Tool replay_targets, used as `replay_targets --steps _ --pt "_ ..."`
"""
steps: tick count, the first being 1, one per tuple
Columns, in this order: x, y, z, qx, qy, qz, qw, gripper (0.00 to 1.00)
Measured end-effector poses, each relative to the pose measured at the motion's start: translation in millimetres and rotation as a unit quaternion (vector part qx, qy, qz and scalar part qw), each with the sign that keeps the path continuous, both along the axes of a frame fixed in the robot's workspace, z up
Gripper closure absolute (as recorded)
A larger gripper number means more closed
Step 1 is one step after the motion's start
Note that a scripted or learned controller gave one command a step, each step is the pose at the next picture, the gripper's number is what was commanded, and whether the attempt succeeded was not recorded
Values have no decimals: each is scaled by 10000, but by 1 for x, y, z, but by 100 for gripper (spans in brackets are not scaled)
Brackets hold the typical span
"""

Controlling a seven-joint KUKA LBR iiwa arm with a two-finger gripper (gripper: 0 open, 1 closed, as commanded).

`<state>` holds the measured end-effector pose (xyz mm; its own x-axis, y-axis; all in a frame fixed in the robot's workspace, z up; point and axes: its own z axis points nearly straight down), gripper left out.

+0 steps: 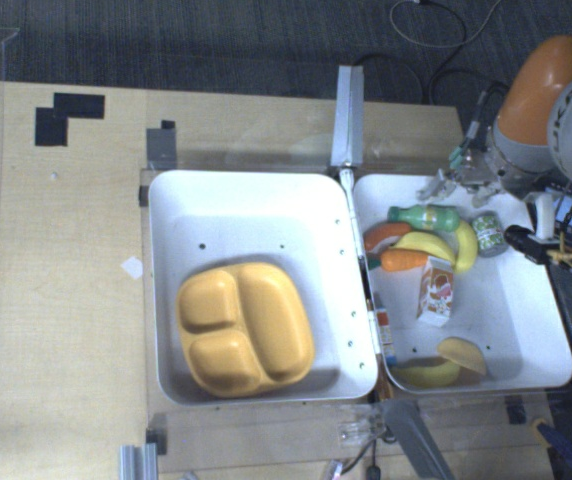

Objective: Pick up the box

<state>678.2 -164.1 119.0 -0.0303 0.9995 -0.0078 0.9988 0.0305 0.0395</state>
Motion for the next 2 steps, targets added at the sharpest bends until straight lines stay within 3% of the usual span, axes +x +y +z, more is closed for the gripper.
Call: replay_targets --steps 1,2 --pt "-7 53 29 25 154 247 9996 0" --pt "-5 39 -18 17 59 442 9990 0"
